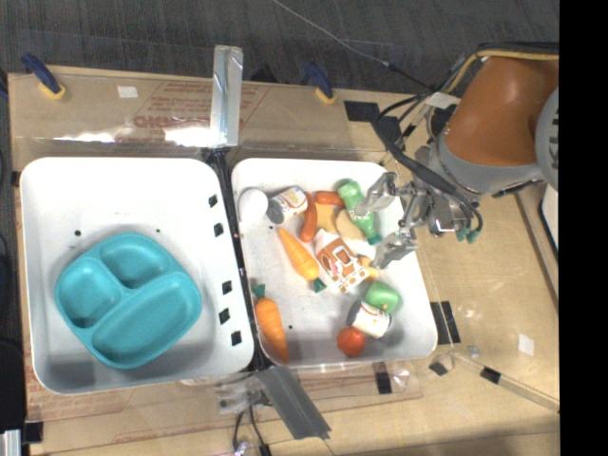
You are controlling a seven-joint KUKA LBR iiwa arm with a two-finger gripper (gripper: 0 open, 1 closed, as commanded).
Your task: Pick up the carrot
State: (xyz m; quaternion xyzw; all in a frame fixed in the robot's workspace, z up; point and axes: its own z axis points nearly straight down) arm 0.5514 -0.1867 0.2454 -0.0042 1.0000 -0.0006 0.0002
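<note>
Silvery and two-fingered, the pincer [390,218] hangs over the right-hand shallow white plastic bin [408,342], near that bin's right wall, its fingers spread wide with nothing between them. Behind it, toward the right edge, rises the grey arm with its orange band [494,112].

To the pincer's left and a little lower lies one orange plastic carrot [298,254], slanted, amid a cluster of toy food. Just beside the pincer's lower finger sits a white and orange patterned packet [344,264]. A second orange carrot with a green stem [270,323] lies farther off, down and to the left, along the bin's left wall. Below the pincer are a green and white toy piece [380,299] and a small red tomato-like ball [351,341]. Well apart, far to the pincer's left, the other white bin [57,188] holds a teal plastic plate with three compartments [128,298].
</note>
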